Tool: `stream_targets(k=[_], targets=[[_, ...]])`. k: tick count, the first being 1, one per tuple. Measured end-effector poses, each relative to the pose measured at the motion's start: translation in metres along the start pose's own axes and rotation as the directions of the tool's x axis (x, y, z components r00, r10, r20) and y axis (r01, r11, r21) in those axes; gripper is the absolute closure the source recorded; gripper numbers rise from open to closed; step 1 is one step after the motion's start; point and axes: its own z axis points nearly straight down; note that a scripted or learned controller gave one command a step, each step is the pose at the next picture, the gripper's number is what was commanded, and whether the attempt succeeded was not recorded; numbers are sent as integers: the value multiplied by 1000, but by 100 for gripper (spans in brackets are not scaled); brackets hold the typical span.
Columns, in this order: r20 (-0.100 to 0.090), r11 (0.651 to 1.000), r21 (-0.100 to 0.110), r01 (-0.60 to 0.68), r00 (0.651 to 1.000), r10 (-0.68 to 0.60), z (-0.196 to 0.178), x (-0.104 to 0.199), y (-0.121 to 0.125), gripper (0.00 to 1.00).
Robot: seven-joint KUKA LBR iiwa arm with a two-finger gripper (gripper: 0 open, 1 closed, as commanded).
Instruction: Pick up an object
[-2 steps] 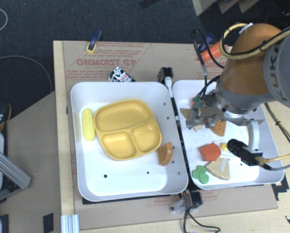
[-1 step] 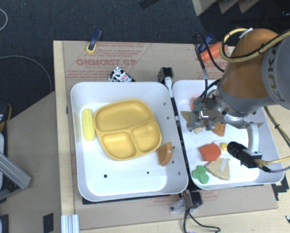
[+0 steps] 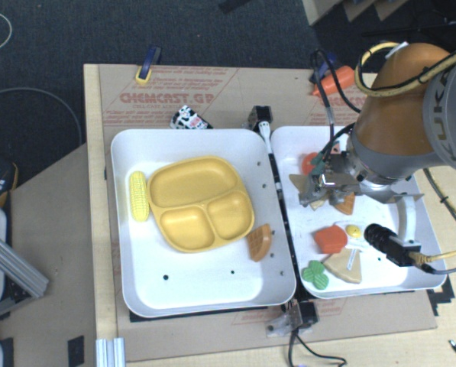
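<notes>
My gripper [image 3: 317,189] is low over the upper left part of the right bin [image 3: 418,281], under the grey and orange arm. Just beyond it lies a red piece [image 3: 310,161], partly hidden by the wrist. An orange-brown piece [image 3: 346,202] lies right beside the gripper on its near side. Nearer the front are a red-orange round piece [image 3: 331,238], a small yellow piece [image 3: 353,232], a green piece [image 3: 315,274] and a tan wedge [image 3: 347,267]. Nothing visibly sits in the gripper.
The left bin [image 3: 128,266] holds a yellow divided plate [image 3: 201,202], a yellow corn cob [image 3: 138,195] and a brown bread piece [image 3: 260,241] near the divider. A black-and-white toy [image 3: 189,118] and a clamp [image 3: 146,66] lie on the board behind the bins.
</notes>
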Motion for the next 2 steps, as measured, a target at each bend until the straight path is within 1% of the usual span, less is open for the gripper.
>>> stream_targets(k=[1, 2], targets=[[0, 1000, -1, 3, 1000, -3, 0, 11, 16, 100], [1, 1000, -2, 0, 1000, 0, -7, 2, 12, 100]])
